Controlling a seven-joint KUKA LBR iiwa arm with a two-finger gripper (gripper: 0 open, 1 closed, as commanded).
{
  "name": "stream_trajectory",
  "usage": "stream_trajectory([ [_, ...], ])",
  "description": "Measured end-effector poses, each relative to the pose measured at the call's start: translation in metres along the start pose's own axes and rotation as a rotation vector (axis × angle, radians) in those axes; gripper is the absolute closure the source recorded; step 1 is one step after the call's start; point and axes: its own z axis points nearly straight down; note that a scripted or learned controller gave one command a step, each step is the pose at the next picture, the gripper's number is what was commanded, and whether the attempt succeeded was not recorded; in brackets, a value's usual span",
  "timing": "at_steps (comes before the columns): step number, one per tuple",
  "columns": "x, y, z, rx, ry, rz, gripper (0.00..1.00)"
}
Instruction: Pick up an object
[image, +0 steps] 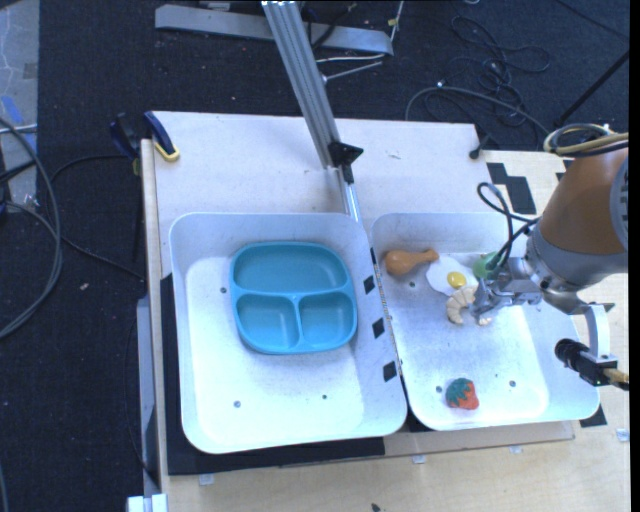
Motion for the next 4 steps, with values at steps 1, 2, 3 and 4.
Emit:
stream_trajectory([
  [1, -0.006, -0.007, -0.056, -0.001, -0.001, 0.001, 1.00],
  [2, -0.006, -0.006, -0.108, -0.002, -0.001, -0.001, 1.00],
  [3, 0.050, 0.000, -0.106, 0.004, 0.002, -0.006, 1.00],
  [4, 0.094, 0.012, -0.106, 0.003, 0.001, -0.005, 1.00],
])
